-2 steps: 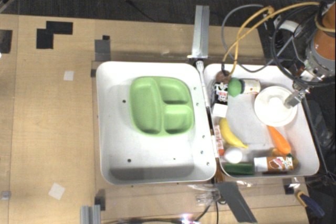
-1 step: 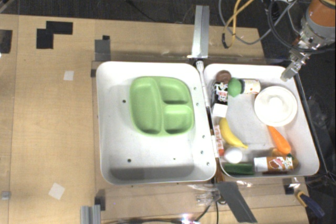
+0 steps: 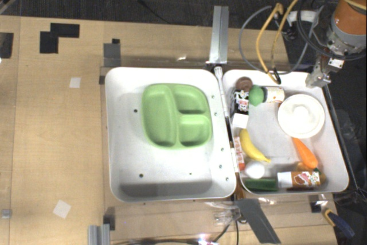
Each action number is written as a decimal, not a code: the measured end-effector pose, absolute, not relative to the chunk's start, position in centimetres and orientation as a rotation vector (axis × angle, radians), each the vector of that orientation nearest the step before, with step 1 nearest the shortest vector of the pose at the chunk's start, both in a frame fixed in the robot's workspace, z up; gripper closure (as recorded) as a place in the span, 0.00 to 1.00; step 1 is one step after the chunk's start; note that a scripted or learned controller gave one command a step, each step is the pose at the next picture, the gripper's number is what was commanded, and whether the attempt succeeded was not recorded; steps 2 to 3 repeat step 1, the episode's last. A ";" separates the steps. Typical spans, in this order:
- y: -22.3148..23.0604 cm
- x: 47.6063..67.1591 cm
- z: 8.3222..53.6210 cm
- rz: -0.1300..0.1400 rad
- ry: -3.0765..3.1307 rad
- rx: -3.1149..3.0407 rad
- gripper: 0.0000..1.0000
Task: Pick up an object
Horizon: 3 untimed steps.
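My gripper [image 3: 319, 73] hangs over the far right corner of the right bin [image 3: 338, 181], with nothing seen in it. Just below and to its left lies a white round bowl [image 3: 301, 115]. The same bin holds a banana [image 3: 252, 146], an orange carrot [image 3: 305, 153], a brown sauce bottle [image 3: 301, 179], a dark green cucumber [image 3: 261, 185], a green-capped bottle [image 3: 265, 94], a black-and-white carton [image 3: 241, 101] and a brown ball [image 3: 243, 83]. A green divided plate [image 3: 175, 115] lies in the left bin [image 3: 123, 175].
Yellow and grey cables [image 3: 275, 26] loop behind the right bin beside the arm. A metal post [image 3: 219, 37] stands at the back between the bins. The wooden bench [image 3: 51, 140] stretches left of the bins.
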State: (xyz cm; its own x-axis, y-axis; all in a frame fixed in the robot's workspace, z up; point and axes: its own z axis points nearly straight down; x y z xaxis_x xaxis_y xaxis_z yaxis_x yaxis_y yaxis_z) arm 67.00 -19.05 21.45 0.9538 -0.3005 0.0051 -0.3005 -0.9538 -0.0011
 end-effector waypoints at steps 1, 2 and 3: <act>-20.5 67.0 23.9 -0.009 0.310 -3.127 1.00; -20.5 67.0 23.9 -0.009 0.310 -3.127 1.00; -20.5 67.0 23.9 -0.009 0.310 -3.127 1.00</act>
